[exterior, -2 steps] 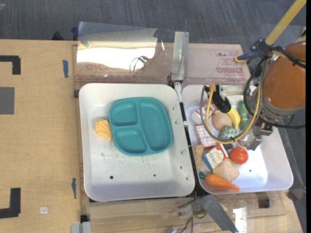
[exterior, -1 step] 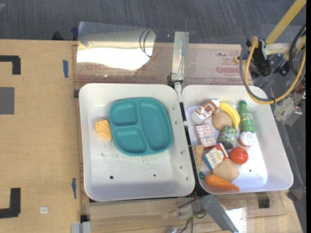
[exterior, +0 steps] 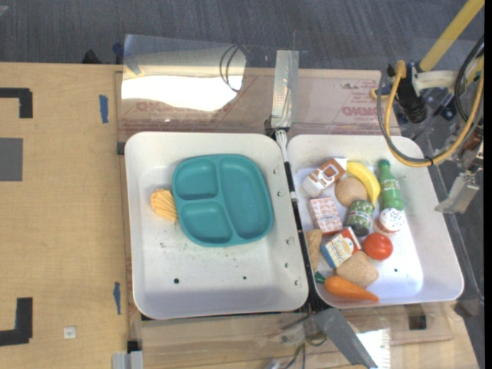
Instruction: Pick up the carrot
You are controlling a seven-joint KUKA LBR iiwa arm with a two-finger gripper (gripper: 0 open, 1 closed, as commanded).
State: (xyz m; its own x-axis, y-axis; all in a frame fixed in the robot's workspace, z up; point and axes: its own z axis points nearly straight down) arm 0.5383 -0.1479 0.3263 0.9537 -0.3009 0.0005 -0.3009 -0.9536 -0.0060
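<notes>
Orange and tapered, the carrot (exterior: 350, 287) lies at the lower edge of the right bin (exterior: 442, 271) — lower right of the frame — touching a bread slice (exterior: 359, 268), below a tomato (exterior: 377, 245). Its outer side looks clear for a grasp — the gripper's state I cannot tell. Left, a teal tray (exterior: 223, 198) sits in the left bin (exterior: 223, 283).

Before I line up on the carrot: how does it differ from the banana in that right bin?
The carrot is orange; the banana is yellow. The carrot lies at the right bin's near edge, almost level across the view, while the banana lies near the far side, running diagonally. The carrot is straight and tapers to a point on the right; the banana curves. Both are elongated toy foods, each touching neighbouring items.
</notes>
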